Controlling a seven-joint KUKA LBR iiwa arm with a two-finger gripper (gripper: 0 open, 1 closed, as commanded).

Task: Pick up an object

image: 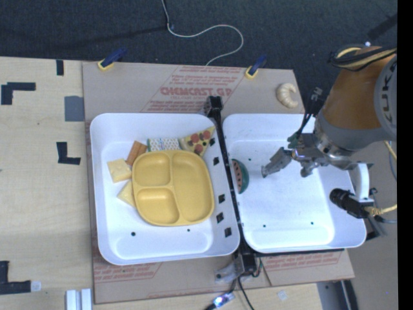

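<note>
My gripper (288,167) hangs over the upper middle of the right bin (290,228), open, with nothing between its fingers. One finger (274,163) points left toward a watermelon-slice toy (241,175), which lies against the right bin's left wall, a short way left of the gripper. The left bin (161,244) holds a yellow divided plate (173,187). Around the plate's upper and left sides lie a pale cracker piece (119,170), an orange-brown piece (135,152), a patterned strip (162,144) and a pizza-slice toy (200,139).
The grey arm with its orange band (358,95) comes in from the right above the right bin. A beige lump (288,94) lies on the cardboard behind that bin. A black divider (222,166) runs between the bins. A cable (352,202) hangs by the wrist.
</note>
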